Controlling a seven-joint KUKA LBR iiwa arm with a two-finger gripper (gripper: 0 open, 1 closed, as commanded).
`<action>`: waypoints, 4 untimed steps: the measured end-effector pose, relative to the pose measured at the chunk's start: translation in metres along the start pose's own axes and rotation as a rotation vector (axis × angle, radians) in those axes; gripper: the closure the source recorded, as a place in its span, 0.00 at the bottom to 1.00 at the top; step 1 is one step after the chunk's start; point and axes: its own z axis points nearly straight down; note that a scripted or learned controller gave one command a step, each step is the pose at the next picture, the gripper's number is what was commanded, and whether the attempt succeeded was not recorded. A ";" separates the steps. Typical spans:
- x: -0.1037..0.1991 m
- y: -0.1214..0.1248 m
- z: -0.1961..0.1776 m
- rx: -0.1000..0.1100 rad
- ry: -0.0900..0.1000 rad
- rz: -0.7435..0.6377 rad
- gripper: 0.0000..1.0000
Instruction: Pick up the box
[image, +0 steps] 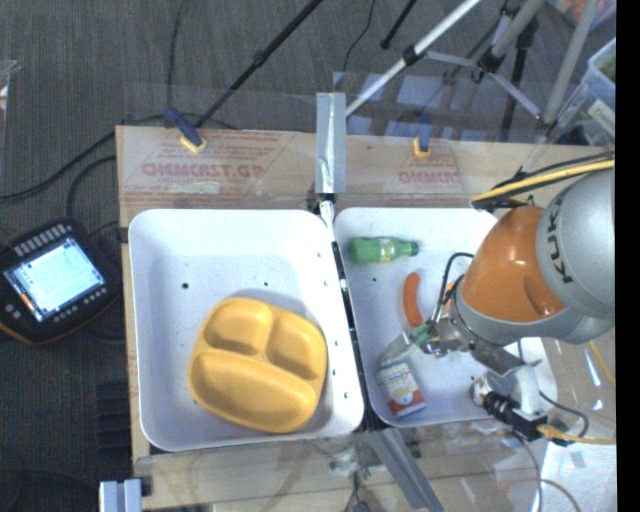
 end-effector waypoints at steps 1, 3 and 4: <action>-0.025 0.057 0.002 0.006 0.002 0.087 0.00; -0.018 0.121 0.004 0.010 -0.001 0.147 0.00; -0.028 0.169 0.007 0.058 0.013 0.084 0.00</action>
